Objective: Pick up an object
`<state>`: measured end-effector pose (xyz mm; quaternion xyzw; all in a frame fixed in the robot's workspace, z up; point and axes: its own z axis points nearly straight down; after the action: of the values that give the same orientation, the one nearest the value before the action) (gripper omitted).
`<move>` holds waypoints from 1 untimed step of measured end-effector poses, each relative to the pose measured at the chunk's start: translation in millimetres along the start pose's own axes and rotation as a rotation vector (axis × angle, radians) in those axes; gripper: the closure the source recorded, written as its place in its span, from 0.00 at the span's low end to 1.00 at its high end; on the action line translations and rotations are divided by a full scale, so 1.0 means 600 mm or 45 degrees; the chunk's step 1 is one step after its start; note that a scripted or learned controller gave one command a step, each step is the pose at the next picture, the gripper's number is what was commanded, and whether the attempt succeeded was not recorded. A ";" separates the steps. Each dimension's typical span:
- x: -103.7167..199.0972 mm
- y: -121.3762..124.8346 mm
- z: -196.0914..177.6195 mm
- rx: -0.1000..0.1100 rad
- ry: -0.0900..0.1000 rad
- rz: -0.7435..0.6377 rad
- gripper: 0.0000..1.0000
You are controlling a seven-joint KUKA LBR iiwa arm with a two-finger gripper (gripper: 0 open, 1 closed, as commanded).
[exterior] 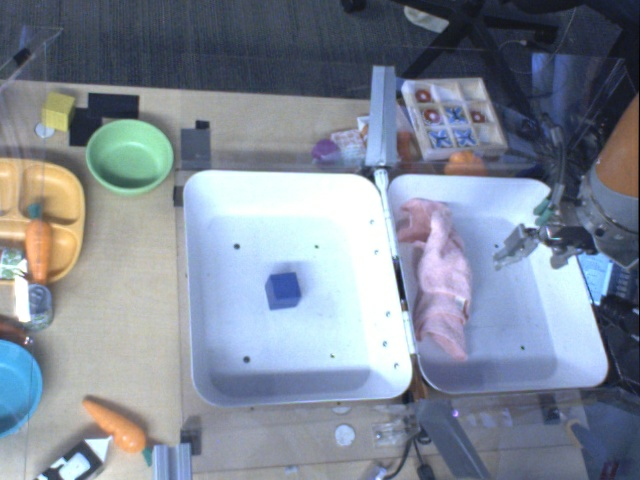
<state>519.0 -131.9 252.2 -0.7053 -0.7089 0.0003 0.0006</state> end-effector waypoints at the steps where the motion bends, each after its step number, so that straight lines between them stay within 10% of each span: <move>1: 0.024 0.043 0.237 -0.001 0.001 -0.231 0.00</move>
<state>544.4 -117.4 110.1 -0.6383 -0.7698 -0.0002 0.0005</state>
